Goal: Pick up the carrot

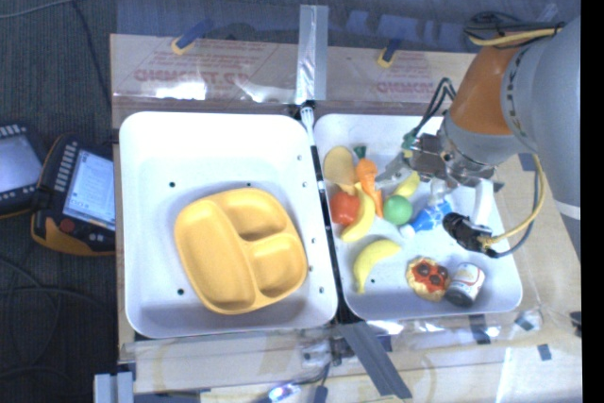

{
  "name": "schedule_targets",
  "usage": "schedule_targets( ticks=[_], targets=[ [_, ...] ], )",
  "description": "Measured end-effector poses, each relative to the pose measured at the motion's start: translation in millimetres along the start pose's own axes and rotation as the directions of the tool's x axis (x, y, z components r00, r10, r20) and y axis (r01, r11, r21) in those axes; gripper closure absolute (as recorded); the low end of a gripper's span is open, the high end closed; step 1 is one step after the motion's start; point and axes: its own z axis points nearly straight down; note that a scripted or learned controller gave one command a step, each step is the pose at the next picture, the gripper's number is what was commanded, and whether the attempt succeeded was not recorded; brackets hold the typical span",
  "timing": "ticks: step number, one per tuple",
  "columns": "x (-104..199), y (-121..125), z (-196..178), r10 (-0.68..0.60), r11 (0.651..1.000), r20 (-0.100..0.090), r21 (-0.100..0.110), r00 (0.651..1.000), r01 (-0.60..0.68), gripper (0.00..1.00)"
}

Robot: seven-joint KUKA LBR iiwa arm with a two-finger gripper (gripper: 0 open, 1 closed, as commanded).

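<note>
Right bin point(505, 293) holds carrot point(369, 180), bananas — left bin point(151, 146) a yellow tray point(241, 247) — jaw state unclear

Single fixed cam above bench, looking down at a slant on both white bins point(142, 203); arm point(528, 80) enters right of bins; mid-range framing.

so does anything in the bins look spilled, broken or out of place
Nothing stands out. The yellow divided plate sits flat in the left bin, and the carrot lies among the other toy food crowded in the right bin.
</note>
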Motion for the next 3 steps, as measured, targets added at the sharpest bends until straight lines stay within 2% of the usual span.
schedule_targets(
  ticks=[1,2,3],
  targets=[
    [45.0,26.6,42.5,0.115,0.993,-0.002,-0.021,0.993,-0.115,0.00],
    [45.6,27.2,32.1,0.113,0.993,0.000,-0.023,0.994,-0.112,1.00],
    [111.8,57.9,-48.9,-0.028,1.000,0.005,-0.004,1.000,0.028,1.00]
  ],
)
